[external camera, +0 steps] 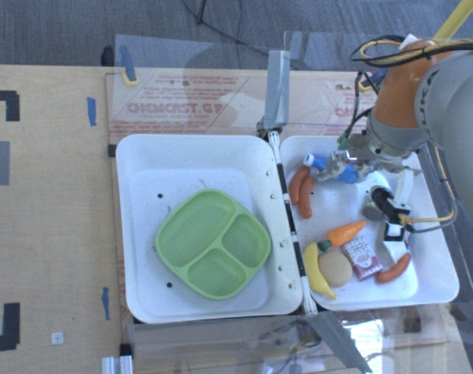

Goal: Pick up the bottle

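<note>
- Bottle: a small blue and white plastic bottle (330,165) lies on its side near the top of the right white bin (442,279), just beside a red-orange sausage toy (301,191).
- The tool (353,160) at the end of the grey arm with the orange band (404,92) is low over the bottle's right end. I cannot tell if it is wide, narrow, or holding the bottle.
- I think the step now is the reach and grab. The lift has not come yet, for the bottle lies flat in the bin.
- Next, the tool needs a firm pinch across the bottle's body, then a straight lift up.
- It should miss the sausage toy and the bin wall close by.
- Lower in that bin lie an orange carrot toy (347,233), a yellow banana toy (314,271) and a pink packet (362,257).
- The left white bin (135,162) holds a green tray with three parts (213,244).
</note>
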Controlling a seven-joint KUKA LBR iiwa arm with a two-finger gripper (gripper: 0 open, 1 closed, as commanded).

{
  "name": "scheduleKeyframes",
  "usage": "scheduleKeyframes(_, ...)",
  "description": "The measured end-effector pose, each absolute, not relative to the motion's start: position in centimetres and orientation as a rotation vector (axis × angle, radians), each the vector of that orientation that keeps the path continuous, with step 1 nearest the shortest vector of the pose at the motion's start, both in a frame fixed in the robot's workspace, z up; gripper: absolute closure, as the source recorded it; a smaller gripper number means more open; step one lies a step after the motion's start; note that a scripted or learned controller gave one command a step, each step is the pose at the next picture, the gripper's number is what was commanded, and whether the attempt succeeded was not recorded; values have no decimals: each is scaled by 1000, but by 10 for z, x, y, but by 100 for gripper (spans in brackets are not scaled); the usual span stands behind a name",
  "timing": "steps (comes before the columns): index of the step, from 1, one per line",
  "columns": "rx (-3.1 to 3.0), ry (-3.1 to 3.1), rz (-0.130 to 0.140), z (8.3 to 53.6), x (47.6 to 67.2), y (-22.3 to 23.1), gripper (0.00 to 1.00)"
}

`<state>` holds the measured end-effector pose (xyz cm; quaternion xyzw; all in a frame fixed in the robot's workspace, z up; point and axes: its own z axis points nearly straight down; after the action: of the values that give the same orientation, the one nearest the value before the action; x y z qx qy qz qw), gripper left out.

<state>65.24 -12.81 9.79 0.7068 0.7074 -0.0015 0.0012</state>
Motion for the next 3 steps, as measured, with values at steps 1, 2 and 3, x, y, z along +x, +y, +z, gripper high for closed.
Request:
scheduleKeyframes(1,2338,2096,-2,245,668,-42,100)
scheduleKeyframes(2,2339,2097,-2,245,668,-42,0)
scheduleKeyframes(3,2256,2189,-3,183,588,-49,0)
